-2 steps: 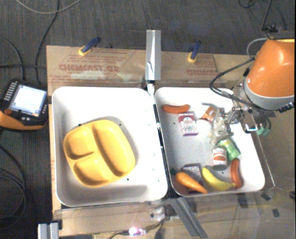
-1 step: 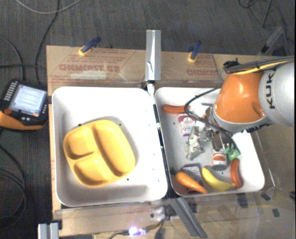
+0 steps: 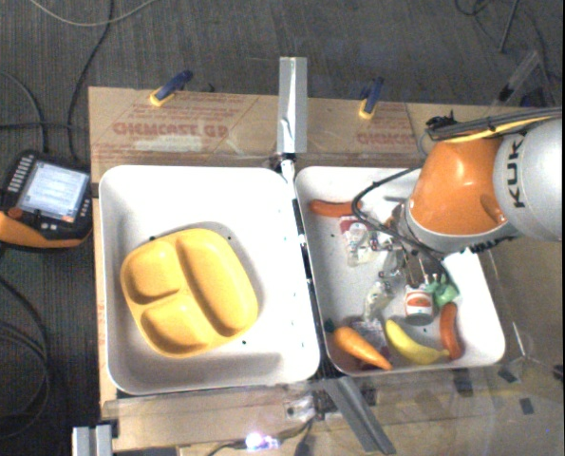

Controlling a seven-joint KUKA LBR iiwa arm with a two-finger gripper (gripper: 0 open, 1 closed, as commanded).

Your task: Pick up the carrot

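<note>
The carrot (image 3: 360,346) is orange and tapered. It lies at the front edge of the right bin (image 3: 481,283), left of a yellow banana (image 3: 412,342). The gripper (image 3: 396,272) hangs under the arm's orange band (image 3: 458,196) over the middle of that bin. It is behind the carrot and slightly to its right, well apart from it. Cables and the wrist body partly hide the gripper. Nothing can be seen held in it.
The right bin also holds a red pepper (image 3: 449,331), a small red-and-white can (image 3: 418,305) with a green piece beside it, and an orange-red stick (image 3: 331,208) at the back. A yellow divided plate (image 3: 189,291) lies in the left bin (image 3: 130,198).
</note>
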